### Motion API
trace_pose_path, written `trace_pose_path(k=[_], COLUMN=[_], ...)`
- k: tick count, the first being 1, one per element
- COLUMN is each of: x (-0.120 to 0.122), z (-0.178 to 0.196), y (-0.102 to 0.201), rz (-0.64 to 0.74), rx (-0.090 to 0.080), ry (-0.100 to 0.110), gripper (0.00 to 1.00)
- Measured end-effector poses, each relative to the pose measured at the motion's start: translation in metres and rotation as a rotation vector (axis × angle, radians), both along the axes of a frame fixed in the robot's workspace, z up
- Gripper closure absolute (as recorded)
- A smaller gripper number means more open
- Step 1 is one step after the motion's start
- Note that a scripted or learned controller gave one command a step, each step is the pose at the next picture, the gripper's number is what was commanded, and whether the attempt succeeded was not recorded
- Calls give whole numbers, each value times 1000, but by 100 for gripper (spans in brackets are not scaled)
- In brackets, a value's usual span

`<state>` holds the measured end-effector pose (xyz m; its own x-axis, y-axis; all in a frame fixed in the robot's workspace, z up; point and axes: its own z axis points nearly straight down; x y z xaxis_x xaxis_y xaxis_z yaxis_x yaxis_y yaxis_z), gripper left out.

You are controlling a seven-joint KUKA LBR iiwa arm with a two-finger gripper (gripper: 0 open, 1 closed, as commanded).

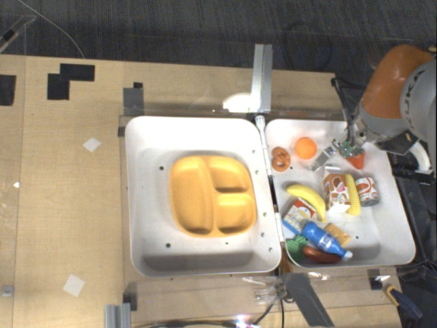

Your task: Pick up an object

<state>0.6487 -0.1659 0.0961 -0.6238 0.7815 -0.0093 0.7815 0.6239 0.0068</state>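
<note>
left bin (147, 183) is holding a yellow divided tray (212, 195), sitting roughly centred, three compartments facing up. a metal post (262, 80) is standing at the far side where the two bins meet.

right bin (399, 234) is holding the clutter. a brown doughnut-like piece (280, 158) is lying by its left wall, with an orange ball (305, 147) just beside it. a banana (307, 199) is lying near the centre, touching a red-and-white packet (296, 218). a blue bottle (323, 239) is lying tilted at the near edge, over a dark red item (319, 254). a red can (366, 190) and a small yellow corn-like piece (352, 194) are sitting together further right.

arm is reaching in from the right; gripper (347, 147) is hanging low over the far right part of the bin, just beside a small red-orange object (356, 159). cannot tell whether it is released or clenched, nor whether anything is between its tips.
</note>
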Motion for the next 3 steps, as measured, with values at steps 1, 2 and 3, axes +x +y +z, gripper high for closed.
trace_pose_path(k=[1,2,3], x=[-21,-4,0], z=[16,-8,7], y=[28,26,27], rz=[326,25,32], rx=[-1,1,-2], ry=[2,2,-12], gripper=[0,0,100])
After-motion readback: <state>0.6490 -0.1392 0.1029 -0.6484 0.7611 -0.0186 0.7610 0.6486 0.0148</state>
